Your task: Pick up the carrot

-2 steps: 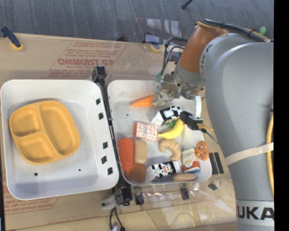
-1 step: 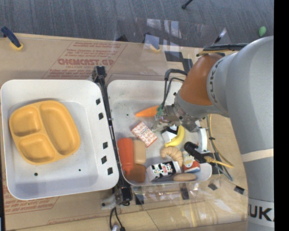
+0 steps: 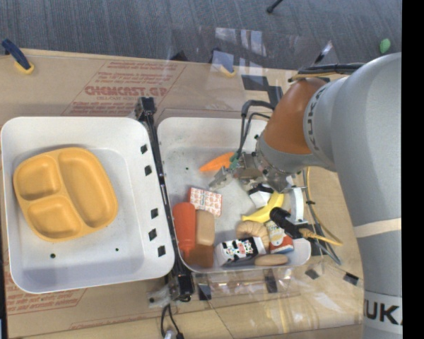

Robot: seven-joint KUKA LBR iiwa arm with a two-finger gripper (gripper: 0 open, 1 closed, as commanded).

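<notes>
Tool (image 3: 234, 167) beside carrot (image 3: 217, 163), grip state unclear | cracker packet (image 3: 205, 200), banana (image 3: 266, 207) nearby

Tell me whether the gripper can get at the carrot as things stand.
Probably yes. The gripper sits right at the carrot's right end in the right bin, and nothing lies on the carrot. The red-and-white packet lies apart, nearer the camera, leaving bare bin floor around it.

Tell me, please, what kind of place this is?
Probably a robot test bench in a lab, not a kitchen. A grey arm reaches into a white bin of toy food, such as a carrot. The other bin holds a yellow tray, and cardboard covers the bench.
</notes>
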